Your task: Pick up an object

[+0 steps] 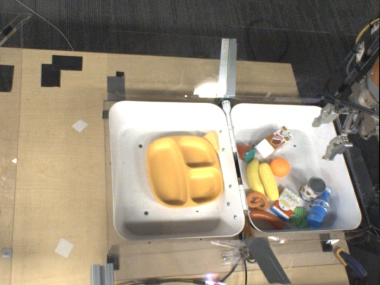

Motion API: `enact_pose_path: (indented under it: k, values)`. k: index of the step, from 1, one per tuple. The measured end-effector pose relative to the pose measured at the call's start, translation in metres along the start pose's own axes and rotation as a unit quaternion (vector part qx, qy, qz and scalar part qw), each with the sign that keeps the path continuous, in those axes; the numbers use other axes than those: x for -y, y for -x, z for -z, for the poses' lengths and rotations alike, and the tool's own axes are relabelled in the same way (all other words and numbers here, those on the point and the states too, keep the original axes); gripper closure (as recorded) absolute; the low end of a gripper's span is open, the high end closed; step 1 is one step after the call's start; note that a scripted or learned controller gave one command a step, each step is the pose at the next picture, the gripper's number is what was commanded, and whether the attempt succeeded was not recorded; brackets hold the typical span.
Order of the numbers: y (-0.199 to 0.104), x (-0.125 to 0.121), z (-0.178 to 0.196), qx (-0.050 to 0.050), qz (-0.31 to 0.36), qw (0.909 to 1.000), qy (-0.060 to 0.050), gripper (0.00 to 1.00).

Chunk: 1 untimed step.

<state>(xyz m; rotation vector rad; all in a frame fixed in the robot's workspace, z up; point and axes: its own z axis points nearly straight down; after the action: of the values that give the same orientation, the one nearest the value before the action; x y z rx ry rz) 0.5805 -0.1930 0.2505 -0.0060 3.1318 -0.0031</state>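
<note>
My gripper (327, 133) hangs over the right rim of the right bin (309, 119). Its two metal fingers (319, 117) are spread apart, so it is open with nothing between them. Toys are piled in the bin's near left part, below and left of the gripper. They include a banana (255, 176), a yellow corn cob (268, 181), an orange (279, 167), a small brown carton (279, 138), a white block (263, 149), a can (313, 189), a blue bottle (319, 210) and a red sausage (265, 217). No toy touches the gripper.
The left bin (127, 159) holds a yellow divided tray (181, 170). A metal post (228, 70) stands behind the wall between the two bins. Cables and the arm's wrist (365, 94) crowd the right edge. Bare bin floor (303, 153) lies under the gripper.
</note>
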Motion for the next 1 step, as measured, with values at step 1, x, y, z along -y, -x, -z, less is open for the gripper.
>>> enact_pose_path:
  k: [1]
  values:
    - [-0.033,0.0111,-0.1152,0.014,-0.012,0.9998,-0.004,0.0]
